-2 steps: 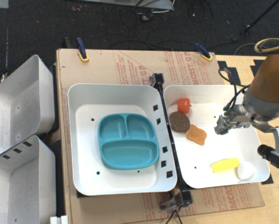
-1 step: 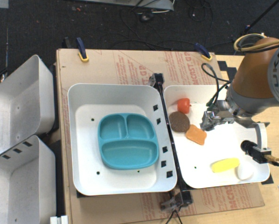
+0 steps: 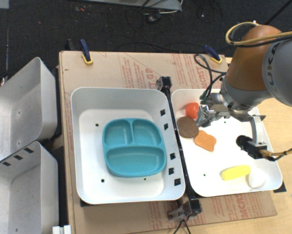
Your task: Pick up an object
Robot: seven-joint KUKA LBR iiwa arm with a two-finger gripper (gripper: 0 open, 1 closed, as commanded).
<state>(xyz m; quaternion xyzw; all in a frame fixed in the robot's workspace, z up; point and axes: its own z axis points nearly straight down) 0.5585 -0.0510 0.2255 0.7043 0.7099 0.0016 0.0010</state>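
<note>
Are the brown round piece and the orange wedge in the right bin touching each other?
Cannot tell. In the camera view the brown round piece and orange wedge meet at their edges, but the slant shows neither plain contact nor a gap.

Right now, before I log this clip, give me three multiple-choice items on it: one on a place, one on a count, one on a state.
1. Where does the teal plate lie?
A. left bin
B. right bin
C. on the cardboard

2. How many compartments does the plate have?
A. two
B. three
C. five

3. Where does the claw stand?
A. over the left bin
B. low in the right bin beside the red piece
C. outside both bins

Key: 1 A, it sits within the left bin. 2 B, two small sections above one long one. 3 B, it is in the right bin next to the red piece and brown disc.
</note>
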